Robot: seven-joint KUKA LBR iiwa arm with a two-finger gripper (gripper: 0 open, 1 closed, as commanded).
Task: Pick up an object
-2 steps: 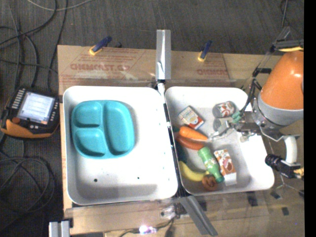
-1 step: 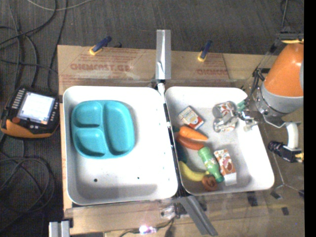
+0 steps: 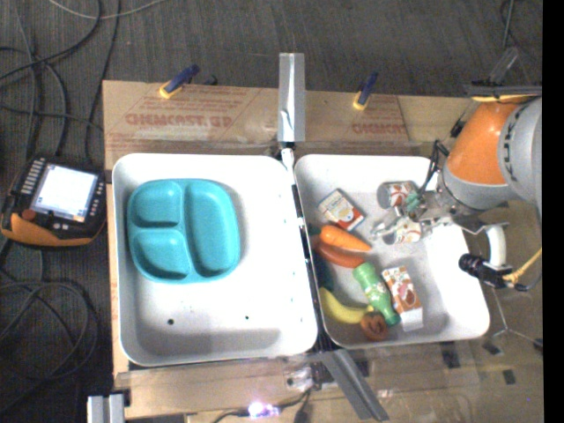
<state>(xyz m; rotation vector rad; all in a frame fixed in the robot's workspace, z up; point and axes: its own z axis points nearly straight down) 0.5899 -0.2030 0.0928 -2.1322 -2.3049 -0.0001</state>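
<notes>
The right bin (image 3: 458, 320) holds several toy foods: a small red-and-white carton (image 3: 340, 209), a can (image 3: 396, 192), an orange carrot (image 3: 345, 238) lying on a red piece (image 3: 338, 256), a green bottle (image 3: 375, 291), a yellow banana (image 3: 340, 307), a second carton (image 3: 404, 291) and a brown ring (image 3: 374, 327). My gripper (image 3: 398, 228) is low over the bin's upper middle, just below the can and right of the carrot. Nothing can be seen held in it.
The left bin (image 3: 211, 324) carries a teal divided plate (image 3: 185, 228). A metal divider post (image 3: 291, 100) stands between the bins at the back. A teach pendant (image 3: 57, 201) lies left of the bench. The arm's orange band (image 3: 480, 157) hangs over the right bin's far right corner.
</notes>
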